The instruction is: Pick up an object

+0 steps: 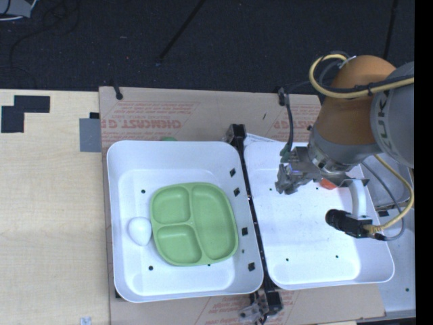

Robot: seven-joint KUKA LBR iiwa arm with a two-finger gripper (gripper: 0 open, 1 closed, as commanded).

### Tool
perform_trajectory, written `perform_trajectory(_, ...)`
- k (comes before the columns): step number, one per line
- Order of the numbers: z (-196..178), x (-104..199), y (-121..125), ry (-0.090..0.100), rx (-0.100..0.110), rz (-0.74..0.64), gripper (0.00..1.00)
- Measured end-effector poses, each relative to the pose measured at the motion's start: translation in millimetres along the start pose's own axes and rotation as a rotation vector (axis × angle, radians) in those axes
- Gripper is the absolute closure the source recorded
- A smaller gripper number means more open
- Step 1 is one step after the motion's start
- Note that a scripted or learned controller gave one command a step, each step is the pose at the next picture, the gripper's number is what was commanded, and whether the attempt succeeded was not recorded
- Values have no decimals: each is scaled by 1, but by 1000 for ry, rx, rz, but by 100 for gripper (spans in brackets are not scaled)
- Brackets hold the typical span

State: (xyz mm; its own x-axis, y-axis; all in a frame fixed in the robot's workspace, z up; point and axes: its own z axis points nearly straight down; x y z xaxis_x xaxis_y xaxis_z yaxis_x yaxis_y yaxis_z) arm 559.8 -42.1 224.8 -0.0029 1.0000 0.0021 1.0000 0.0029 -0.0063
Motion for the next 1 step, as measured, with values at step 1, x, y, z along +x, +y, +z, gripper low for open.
perform_trajectory(1, 10, 46, -14, 0, 0, 0, 100)
